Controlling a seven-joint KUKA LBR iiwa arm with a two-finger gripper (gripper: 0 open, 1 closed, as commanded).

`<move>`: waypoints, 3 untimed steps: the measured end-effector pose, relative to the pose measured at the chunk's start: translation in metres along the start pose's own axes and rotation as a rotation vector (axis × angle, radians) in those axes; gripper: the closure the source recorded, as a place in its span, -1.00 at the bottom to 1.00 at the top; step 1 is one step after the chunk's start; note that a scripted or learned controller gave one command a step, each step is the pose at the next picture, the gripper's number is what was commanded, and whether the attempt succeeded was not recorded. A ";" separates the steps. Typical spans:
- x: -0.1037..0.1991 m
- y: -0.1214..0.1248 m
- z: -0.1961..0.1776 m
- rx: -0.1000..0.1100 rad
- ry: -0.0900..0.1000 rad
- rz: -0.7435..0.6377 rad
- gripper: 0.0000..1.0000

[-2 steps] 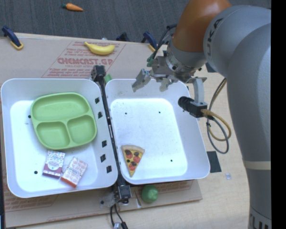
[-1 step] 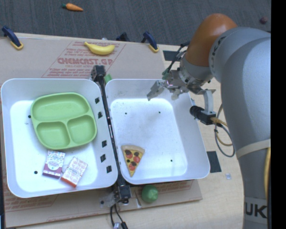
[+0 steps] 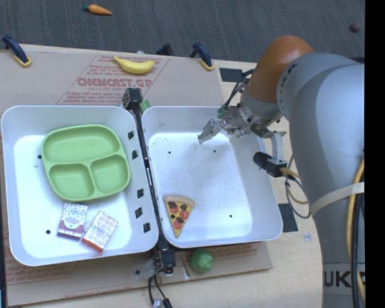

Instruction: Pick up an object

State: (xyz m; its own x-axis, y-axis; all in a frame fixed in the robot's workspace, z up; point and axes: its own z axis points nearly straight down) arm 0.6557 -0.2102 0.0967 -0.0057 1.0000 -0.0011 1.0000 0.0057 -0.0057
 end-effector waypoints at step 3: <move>0.035 0.001 -0.006 0.000 0.000 -0.004 1.00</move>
